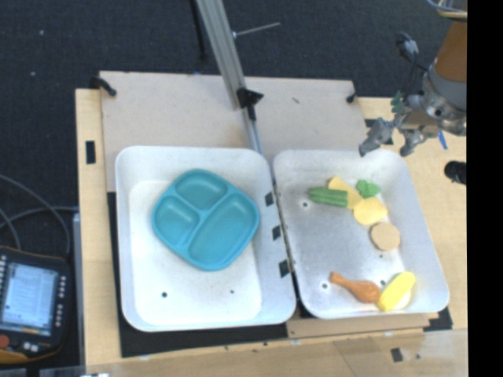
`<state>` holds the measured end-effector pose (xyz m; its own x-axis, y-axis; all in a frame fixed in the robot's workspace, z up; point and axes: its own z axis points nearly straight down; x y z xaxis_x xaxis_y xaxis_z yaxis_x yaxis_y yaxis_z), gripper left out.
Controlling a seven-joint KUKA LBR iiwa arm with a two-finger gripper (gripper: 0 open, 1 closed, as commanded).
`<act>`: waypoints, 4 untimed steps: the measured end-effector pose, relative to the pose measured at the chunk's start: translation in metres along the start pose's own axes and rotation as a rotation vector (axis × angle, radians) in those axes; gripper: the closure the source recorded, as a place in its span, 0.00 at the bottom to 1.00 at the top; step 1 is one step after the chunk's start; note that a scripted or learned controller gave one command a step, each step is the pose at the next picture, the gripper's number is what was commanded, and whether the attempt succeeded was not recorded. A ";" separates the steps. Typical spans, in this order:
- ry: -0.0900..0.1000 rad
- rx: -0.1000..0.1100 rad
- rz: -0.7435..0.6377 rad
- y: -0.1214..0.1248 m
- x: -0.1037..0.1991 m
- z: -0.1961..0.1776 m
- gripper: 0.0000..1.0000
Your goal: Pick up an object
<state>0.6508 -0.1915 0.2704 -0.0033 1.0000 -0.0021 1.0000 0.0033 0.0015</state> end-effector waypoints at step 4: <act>-0.002 -0.004 -0.002 0.011 -0.002 0.168 0.00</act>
